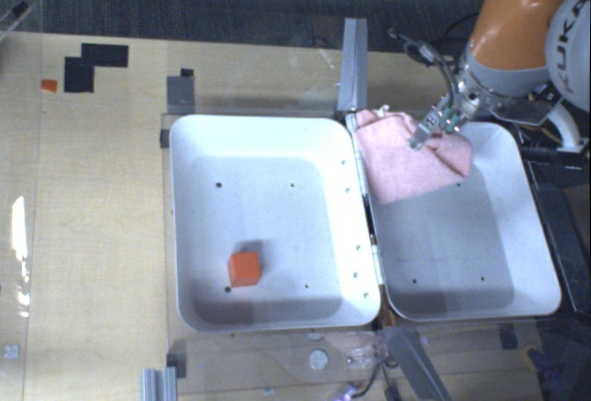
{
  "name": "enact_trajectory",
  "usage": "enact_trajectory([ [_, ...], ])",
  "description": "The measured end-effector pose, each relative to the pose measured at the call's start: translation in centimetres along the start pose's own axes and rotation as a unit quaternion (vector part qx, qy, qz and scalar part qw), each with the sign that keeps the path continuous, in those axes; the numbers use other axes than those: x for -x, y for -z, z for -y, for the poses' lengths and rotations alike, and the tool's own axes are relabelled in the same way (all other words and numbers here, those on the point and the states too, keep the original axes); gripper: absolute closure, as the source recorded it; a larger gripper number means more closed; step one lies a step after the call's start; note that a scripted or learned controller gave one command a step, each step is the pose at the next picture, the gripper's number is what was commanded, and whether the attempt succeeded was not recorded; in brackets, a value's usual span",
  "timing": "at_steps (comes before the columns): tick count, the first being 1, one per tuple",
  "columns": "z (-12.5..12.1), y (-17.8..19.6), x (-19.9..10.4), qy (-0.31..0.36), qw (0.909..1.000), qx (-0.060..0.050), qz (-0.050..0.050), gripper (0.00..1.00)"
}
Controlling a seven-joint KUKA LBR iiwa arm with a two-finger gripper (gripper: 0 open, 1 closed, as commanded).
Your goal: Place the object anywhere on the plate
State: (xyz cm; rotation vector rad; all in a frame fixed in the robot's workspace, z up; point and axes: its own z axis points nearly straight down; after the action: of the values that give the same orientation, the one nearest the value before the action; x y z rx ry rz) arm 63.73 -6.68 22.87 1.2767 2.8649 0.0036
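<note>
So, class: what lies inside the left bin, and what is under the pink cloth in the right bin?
An orange block sits in the left bin. The pink cloth lies on the right bin's floor; anything beneath it is covered.

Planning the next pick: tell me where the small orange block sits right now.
The small orange block lies in the left white bin, near its front-left corner, far from the pink cloth and the gripper over the right white bin.

orange block point(245, 269) | pink cloth point(406, 166) | white bins point(277, 140)
</note>
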Motion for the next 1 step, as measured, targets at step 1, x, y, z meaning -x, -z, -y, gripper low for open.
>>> enact_trajectory([
  [1, -2.06, 0.82, -4.76, 0.198, 0.9801, 0.001, 0.001, 1.00],
])
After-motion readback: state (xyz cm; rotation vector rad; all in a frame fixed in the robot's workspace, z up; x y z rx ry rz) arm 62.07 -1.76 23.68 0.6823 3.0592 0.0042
